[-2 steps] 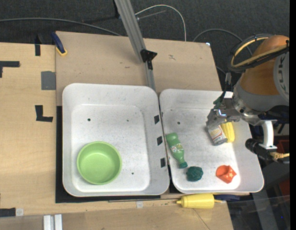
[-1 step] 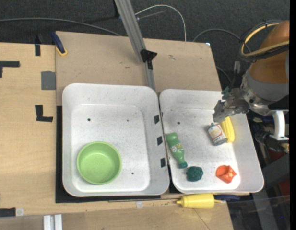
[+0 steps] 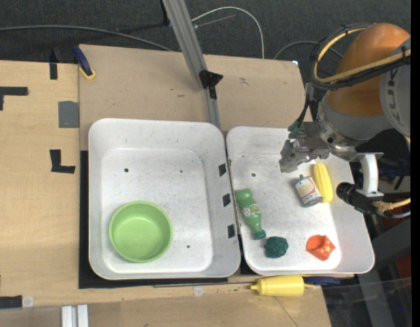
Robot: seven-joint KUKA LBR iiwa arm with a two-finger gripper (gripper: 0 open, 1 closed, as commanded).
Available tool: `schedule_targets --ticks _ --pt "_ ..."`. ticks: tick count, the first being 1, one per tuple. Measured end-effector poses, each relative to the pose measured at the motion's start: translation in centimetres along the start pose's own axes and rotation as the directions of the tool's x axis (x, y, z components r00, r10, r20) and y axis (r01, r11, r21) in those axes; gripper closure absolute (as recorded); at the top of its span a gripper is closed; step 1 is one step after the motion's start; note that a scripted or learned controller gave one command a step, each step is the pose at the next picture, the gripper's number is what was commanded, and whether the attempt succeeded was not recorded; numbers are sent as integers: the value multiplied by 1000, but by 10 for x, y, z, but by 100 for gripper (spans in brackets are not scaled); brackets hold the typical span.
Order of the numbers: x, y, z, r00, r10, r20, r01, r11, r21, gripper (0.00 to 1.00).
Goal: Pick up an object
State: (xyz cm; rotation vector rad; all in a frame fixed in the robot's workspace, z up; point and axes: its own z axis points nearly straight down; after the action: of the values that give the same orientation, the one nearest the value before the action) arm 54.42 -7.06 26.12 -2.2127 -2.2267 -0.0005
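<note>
One camera is fixed above the bench [image 3: 148,80] and looks down at a slant from a moderate height. It takes in both white bins whole, the left bin [image 3: 155,135] and the right bin [image 3: 264,142], side by side near the middle of the picture. The arm [image 3: 366,67] comes in from the right edge.

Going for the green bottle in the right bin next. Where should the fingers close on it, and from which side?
Probably across the green bottle's wide body, coming straight down. It lies flat, neck toward the dark green piece, with bare floor on both long sides.
</note>
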Motion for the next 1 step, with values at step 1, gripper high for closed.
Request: schedule_targets --ticks 1 --pt "44 -3 11 1000 1 1 -1 1000 1 100"
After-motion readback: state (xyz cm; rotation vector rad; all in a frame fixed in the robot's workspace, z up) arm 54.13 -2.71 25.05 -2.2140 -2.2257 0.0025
